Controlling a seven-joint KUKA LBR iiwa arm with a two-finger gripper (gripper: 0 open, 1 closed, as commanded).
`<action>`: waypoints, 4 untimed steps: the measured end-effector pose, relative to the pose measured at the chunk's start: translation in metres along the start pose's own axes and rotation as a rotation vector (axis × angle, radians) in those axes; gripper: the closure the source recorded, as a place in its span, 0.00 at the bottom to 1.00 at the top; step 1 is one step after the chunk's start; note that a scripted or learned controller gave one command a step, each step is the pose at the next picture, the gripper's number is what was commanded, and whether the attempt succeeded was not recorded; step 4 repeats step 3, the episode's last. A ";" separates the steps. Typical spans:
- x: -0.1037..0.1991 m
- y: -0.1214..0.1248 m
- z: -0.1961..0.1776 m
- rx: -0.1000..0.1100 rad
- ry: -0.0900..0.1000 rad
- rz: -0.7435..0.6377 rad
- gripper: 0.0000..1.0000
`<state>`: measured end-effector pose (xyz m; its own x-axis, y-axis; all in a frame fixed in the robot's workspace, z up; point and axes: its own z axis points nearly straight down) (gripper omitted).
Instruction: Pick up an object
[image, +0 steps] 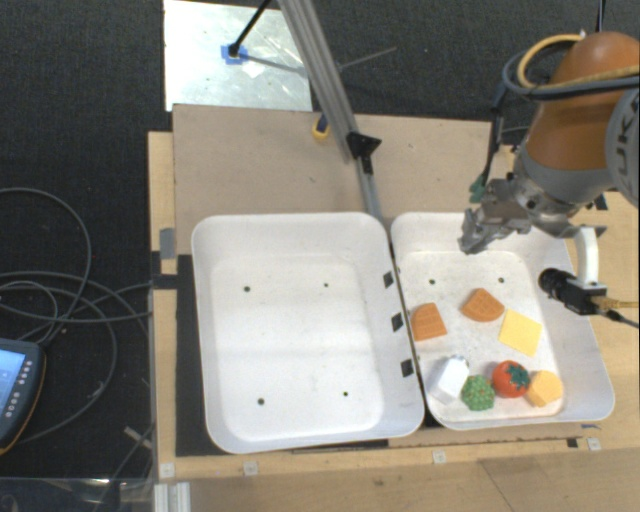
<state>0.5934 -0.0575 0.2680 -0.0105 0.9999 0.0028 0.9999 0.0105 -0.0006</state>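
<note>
Contents of the right-hand shallow white plastic bin (575, 345), on the tabletop (250, 160):
- orange wedge-shaped piece (482, 306) and orange squarish piece (428, 322), mid-bin, near each other.
- flat pale-yellow square (520, 332), just right of the wedge.
- Front row, close together: small white block (449, 377), knobbly green lump (478, 393), red tomato-like toy with green top (510, 379), yellow-orange cube (545, 388).

My jaws (478, 238) hang over the bin's far edge, well apart from every piece; too dark and small to tell whether they are apart or together. Left-hand white bin (290, 330) alongside.
</note>
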 end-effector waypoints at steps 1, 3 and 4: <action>0.046 -0.016 -0.001 0.000 -0.001 0.001 1.00; 0.139 -0.055 0.018 0.001 0.000 0.001 1.00; 0.139 -0.055 0.018 0.001 0.000 0.001 1.00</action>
